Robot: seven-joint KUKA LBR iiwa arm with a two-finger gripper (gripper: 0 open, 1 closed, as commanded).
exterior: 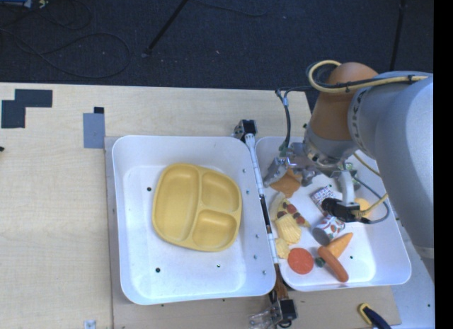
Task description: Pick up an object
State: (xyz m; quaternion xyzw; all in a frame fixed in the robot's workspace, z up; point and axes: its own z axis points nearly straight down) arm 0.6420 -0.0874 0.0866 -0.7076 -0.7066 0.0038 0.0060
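The two-finger gripper (290, 170) hung low in the right-hand shallow white bin (396, 272). Whether it was open or closed could not be told, because the wrist hid most of it. Directly under its tip, and perhaps touching it, lay the flat tan-brown wedge of toy bread (286, 183), the likeliest thing to be picked. Nothing showed the wedge as gripped.

Just nearer the camera than the gripper lay a short pale skewer strung with dark brown beads (291, 211). Beyond that was a ridged pale-yellow crinkle chip (288, 231). Farther out on the same side sat a flat red disc (301, 261), a plastic orange carrot (333, 263) and a small orange cone-shaped wedge (342, 243). Well apart to the gripper's other side, a yellow divided plastic tray (197, 206) lay in the left-hand white bin (127, 271).

The main risks came from crowding and from the edge. The gripper stood close beside the raised rims where the two bins met, so a slightly offset descent could have struck that wall instead of the wedge. The wedge lay flat and thin, so a closing grip might have slid over it or pinched only a corner, and it could have dropped on the lift. A drift toward the camera could have caught the skewer instead.
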